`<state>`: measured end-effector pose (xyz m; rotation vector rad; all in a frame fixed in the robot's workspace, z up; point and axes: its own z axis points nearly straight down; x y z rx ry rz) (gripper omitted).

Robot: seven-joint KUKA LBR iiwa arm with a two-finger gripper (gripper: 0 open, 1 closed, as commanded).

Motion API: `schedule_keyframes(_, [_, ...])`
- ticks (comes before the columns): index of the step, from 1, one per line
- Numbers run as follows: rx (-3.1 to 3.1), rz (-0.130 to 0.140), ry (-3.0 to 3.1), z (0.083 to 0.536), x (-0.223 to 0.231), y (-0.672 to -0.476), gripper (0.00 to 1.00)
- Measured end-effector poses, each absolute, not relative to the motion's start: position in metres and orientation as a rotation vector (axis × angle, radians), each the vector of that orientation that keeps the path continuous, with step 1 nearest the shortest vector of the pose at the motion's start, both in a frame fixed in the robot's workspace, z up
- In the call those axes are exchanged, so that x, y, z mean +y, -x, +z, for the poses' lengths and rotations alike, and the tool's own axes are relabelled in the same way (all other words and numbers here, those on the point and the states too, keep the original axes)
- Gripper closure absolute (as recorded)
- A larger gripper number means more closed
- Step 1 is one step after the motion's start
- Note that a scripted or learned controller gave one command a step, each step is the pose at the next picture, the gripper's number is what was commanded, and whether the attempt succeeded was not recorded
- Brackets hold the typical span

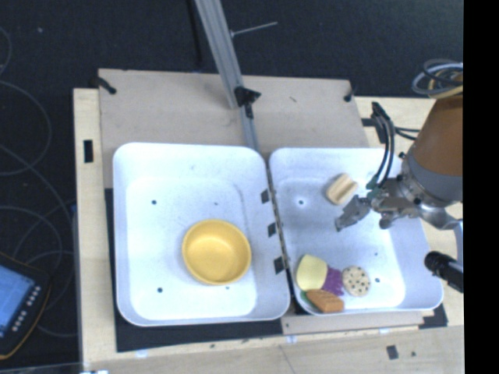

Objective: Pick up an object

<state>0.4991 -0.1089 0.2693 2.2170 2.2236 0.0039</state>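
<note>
This is a robotics lab or test cell, not a home. A pale wooden surface (pixel 90 209) carries two shallow white bins (pixel 140 170) set side by side on a cardboard sheet (pixel 171 107) and a black mat (pixel 195 329). An aluminium rail (pixel 218 37) rises from the far edge. Loose cables (pixel 31 170) trail over dark floor (pixel 351 22) beyond the left edge, near a handheld control pendant (pixel 15 302) with a lit screen. An industrial arm (pixel 440 146) with cabling reaches in.

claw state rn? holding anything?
Claw: open, holding nothing, over the right bin just below the tan block.
</note>
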Motion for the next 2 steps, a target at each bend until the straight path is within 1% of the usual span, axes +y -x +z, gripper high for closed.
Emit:
schedule_keyframes(1, [2.220,0.004,-2.220,0.269,-0.109,-0.499,0.00])
schedule_keyframes(2, [2.222,-0.006,-2.224,0.209,-0.114,-0.504,0.00])
